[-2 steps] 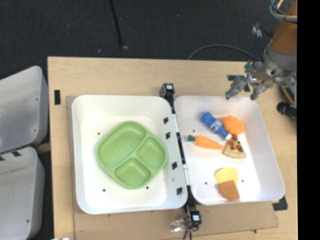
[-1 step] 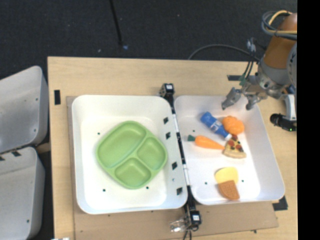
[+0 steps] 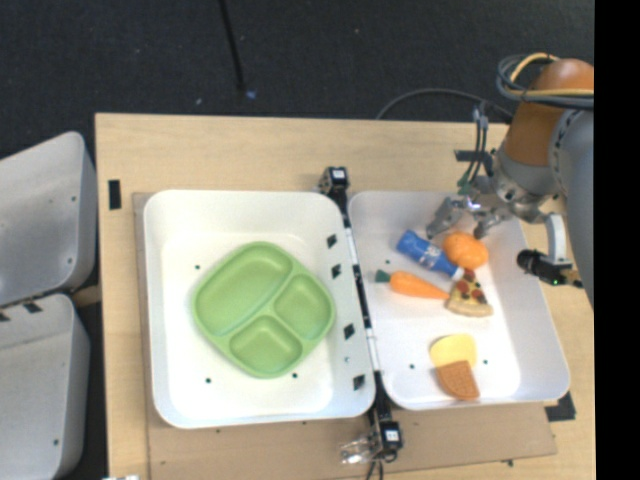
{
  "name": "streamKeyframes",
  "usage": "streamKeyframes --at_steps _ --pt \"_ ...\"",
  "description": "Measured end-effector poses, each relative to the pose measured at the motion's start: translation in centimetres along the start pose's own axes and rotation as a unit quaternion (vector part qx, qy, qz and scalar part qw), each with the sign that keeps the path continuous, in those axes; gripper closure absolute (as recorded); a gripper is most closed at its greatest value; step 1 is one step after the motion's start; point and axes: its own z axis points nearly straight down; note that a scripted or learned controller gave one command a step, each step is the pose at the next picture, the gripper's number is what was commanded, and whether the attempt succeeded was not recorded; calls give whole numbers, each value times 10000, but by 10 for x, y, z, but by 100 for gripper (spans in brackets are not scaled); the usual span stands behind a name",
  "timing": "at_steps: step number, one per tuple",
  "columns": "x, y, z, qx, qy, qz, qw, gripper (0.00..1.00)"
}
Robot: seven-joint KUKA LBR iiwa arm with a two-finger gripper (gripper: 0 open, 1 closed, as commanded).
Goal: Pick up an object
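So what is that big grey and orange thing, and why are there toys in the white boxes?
That grey and orange thing is a robot arm. It reaches in from the right, and the camera looks down on it from above the wooden bench. At the end of the arm is its tool, the part meant for picking things up. It hangs over the right bin, just above an orange ball. Beside the ball lie a blue tube, a toy carrot, a toy pizza slice and a yellow and orange toy. The left bin holds a green tray with three sections. I cannot see anything held yet.
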Motion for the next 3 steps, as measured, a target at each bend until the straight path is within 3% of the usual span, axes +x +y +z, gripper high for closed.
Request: streamKeyframes --at_steps 1,2,3 --pt "-1 0 19 -15 -7 -8 10000 0" --pt "-2 1 7 -31 -24 -21 10000 100" --pt "-4 10 -54 -54 -6 -7 10000 100"
